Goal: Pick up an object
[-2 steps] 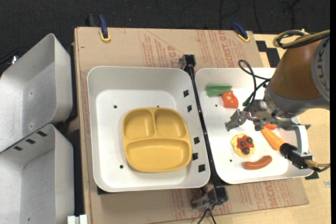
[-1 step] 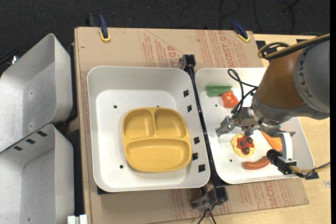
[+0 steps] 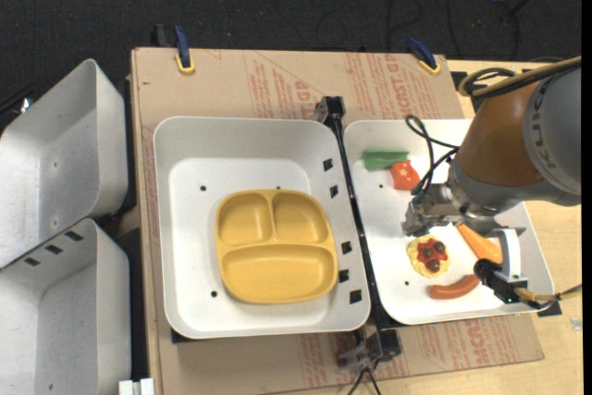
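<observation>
Gripper point(image 3: 424, 216) sits low in the right bin point(image 3: 393, 305), reached in from the right under the grey arm with its orange band point(image 3: 499, 143). Finger state: cannot tell; the tips are dark and bunched together from this angle, nothing visibly between them.

Just near of the gripper, almost under it: small pizza toy point(image 3: 429, 255), yellow disc with red and dark toppings, lying flat on the bin floor. To its right, an orange carrot-like piece point(image 3: 479, 242), partly under the wrist. Near of the pizza, a red-brown sausage point(image 3: 453, 290) lying crosswise close to the near wall.

Far of the gripper: red piece point(image 3: 404, 174), and beyond it a green piece point(image 3: 384, 159).

Left bin point(image 3: 176, 199) holds a yellow divided plate point(image 3: 276, 245), three compartments, roughly centred, flat.
</observation>
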`<act>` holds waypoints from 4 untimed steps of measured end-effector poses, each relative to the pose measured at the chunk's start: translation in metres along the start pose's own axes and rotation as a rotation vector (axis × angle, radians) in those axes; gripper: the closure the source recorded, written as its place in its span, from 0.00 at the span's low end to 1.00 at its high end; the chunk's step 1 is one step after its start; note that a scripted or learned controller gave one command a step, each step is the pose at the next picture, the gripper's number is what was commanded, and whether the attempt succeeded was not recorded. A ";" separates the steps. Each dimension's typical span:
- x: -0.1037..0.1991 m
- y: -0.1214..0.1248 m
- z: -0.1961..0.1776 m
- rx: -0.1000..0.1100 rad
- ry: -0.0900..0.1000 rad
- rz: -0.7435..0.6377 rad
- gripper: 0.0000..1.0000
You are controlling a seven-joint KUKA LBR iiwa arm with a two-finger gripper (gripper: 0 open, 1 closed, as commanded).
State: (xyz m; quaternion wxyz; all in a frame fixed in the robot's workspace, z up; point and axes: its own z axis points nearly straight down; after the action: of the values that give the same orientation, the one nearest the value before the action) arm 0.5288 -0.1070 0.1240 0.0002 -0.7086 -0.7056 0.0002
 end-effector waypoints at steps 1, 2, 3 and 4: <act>-0.007 -0.007 -0.053 -0.004 -0.001 -0.001 1.00; -0.003 -0.014 -0.111 -0.005 -0.001 -0.007 1.00; -0.003 -0.013 -0.134 -0.005 -0.001 -0.007 1.00; 0.049 -0.015 -0.121 0.001 0.001 -0.011 1.00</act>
State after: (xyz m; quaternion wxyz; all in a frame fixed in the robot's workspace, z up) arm 0.5144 -0.0580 0.2453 0.0009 -0.7046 -0.7096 0.0000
